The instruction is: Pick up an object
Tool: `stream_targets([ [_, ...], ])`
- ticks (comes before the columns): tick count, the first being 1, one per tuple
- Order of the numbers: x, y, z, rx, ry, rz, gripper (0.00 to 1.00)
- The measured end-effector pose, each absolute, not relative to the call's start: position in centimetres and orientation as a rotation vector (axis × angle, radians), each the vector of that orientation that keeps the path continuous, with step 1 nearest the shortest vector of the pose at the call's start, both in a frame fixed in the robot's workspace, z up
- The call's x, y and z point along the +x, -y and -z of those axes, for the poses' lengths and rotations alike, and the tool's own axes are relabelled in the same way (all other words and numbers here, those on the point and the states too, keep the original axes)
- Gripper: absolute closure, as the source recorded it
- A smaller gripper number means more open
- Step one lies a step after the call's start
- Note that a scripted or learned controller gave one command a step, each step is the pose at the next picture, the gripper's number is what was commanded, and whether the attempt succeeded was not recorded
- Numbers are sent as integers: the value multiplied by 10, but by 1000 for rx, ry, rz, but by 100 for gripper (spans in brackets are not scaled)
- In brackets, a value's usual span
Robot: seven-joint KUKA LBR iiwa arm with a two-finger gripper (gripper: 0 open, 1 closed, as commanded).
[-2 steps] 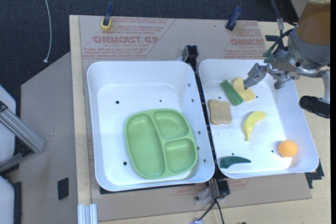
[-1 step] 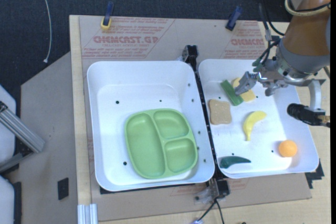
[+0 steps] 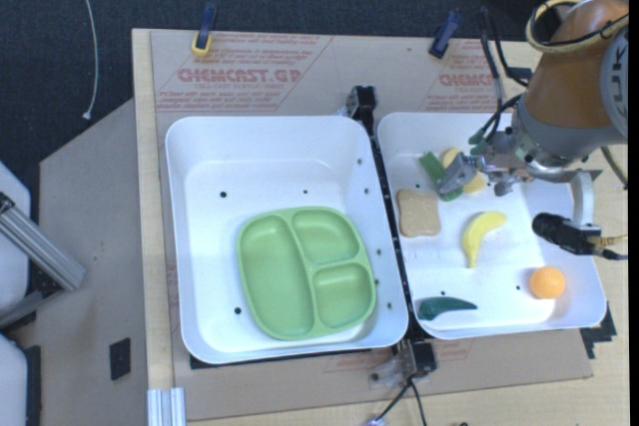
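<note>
The right bin (image 3: 589, 309) holds several objects. A tan bread slice (image 3: 418, 213) lies near its left wall. A yellow banana (image 3: 482, 234) lies in the middle, an orange ball (image 3: 547, 282) at the front right, and a dark teal piece (image 3: 444, 307) at the front edge. A green piece (image 3: 433, 165) and a small yellow object (image 3: 452, 158) lie at the back left. My gripper (image 3: 471, 179) hangs low over the back of this bin, right beside the green and yellow pieces and partly hiding the yellow one. Nothing can be seen held in it.
The left bin (image 3: 200, 155) holds a light green divided plate (image 3: 305, 271). A black clamp (image 3: 361, 101) sits where the two bins meet at the back. The arm's orange band (image 3: 569, 65) and cables rise over the right bin's back right corner.
</note>
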State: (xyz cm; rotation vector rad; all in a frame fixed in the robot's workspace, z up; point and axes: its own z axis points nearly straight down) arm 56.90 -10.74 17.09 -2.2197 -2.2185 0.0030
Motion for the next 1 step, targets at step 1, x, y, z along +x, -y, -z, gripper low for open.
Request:
stream_targets([
  [1,579,106,-116,-2219,2218,-4,0],
])
